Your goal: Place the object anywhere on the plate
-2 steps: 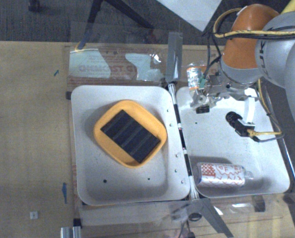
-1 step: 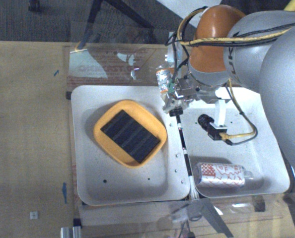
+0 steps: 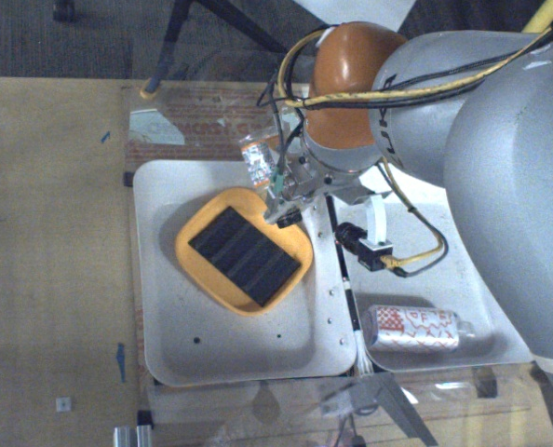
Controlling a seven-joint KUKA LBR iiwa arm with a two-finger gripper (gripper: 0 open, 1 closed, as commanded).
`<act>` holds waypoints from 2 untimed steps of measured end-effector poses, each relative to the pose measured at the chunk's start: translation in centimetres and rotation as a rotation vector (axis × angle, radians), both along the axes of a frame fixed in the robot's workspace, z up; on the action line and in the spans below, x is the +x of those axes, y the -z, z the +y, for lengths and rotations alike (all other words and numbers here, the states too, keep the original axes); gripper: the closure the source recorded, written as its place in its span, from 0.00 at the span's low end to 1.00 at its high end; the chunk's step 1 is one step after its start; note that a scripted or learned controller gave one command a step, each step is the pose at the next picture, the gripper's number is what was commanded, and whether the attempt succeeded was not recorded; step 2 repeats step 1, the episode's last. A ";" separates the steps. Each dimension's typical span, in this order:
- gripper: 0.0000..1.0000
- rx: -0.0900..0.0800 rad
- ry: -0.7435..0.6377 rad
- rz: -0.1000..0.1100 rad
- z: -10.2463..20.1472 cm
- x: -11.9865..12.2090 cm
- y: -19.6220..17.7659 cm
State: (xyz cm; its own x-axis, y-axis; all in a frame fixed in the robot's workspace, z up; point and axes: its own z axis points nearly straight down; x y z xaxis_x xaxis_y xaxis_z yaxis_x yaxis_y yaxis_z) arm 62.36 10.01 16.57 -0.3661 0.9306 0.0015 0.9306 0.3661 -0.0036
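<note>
Looked down on a broad tan bench (image 3: pixel 44 250) of smooth, wood-like board, with a few small blue marks on it. Saw beyond its far edge a dark carpeted floor (image 3: pixel 16 35) and the black spoked base of an office chair (image 3: pixel 179 12) on castors.

Found the right side taken up by the arm (image 3: pixel 500 175): bulky, rounded, matte grey, with a glossy orange band (image 3: pixel 351 87) above the wrist and a yellow cable (image 3: pixel 444 82) looped across it.

Counted two shallow white bins side by side, both smooth plastic with rounded corners. Made out the left bin (image 3: pixel 165 333) nearly whole and the right bin (image 3: pixel 463 277) partly covered by the arm.

Noted in the left bin a yellow plate (image 3: pixel 195 240), a rounded square lying flat and turned cornerwise, with a black ribbed rectangular panel (image 3: pixel 244 256) in its middle.

Spotted the task's thing, a white tube (image 3: pixel 414 327) with a red pattern, lying on its side along the near wall of the right bin, well apart from the plate.

Placed the claw (image 3: pixel 281 203) over the far right corner of the plate, just at its rim. Could not tell whether it was apart or together, nor whether anything was in it.

Noticed a small, pale, crinkled scrap (image 3: pixel 255 163) just beside the claw, too small to identify.
</note>
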 end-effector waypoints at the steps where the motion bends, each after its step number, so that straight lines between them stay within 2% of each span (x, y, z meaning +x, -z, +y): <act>1: 0.00 0.000 0.000 -0.002 0.0 0.0 0.0; 2: 0.00 0.000 0.000 -0.002 0.0 0.0 0.0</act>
